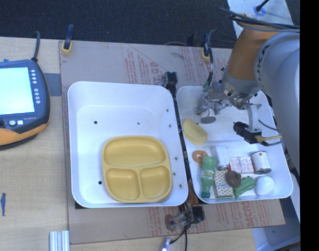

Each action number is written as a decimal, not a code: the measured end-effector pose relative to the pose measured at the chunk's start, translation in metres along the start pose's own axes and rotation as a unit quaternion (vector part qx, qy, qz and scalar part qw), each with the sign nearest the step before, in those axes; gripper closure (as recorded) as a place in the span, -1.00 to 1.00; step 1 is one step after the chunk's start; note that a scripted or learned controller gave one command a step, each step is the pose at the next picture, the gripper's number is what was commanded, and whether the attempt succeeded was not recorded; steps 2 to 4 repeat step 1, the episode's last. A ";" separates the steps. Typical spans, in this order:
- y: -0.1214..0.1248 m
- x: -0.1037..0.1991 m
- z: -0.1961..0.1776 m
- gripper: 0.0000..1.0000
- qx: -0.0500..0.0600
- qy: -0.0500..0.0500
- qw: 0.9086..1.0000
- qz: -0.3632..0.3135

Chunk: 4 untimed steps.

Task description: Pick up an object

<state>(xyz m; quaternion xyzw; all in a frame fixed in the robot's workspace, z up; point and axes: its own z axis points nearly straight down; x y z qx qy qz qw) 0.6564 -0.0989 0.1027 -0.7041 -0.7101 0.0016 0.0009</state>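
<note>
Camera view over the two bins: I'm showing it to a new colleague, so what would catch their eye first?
Probably the yellow divided tray, lying alone in the left bin. Next, the grey arm with its orange band reaching in from the right, its gripper over the far end of the right bin. That bin's near end holds a clutter of small items, among them a green bottle and a white egg.

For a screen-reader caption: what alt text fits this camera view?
A grey and orange robot arm holds its gripper low over the right white bin, whose near end holds small food items. The left bin holds a yellow divided tray.
</note>
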 end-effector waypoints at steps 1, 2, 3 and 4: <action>-0.041 0.074 -0.091 1.00 -0.001 0.001 1.000 0.001; -0.041 0.074 -0.091 1.00 -0.001 0.001 1.000 0.001; -0.041 0.074 -0.091 1.00 -0.001 0.001 1.000 0.001; -0.041 0.074 -0.091 1.00 -0.001 0.001 1.000 0.001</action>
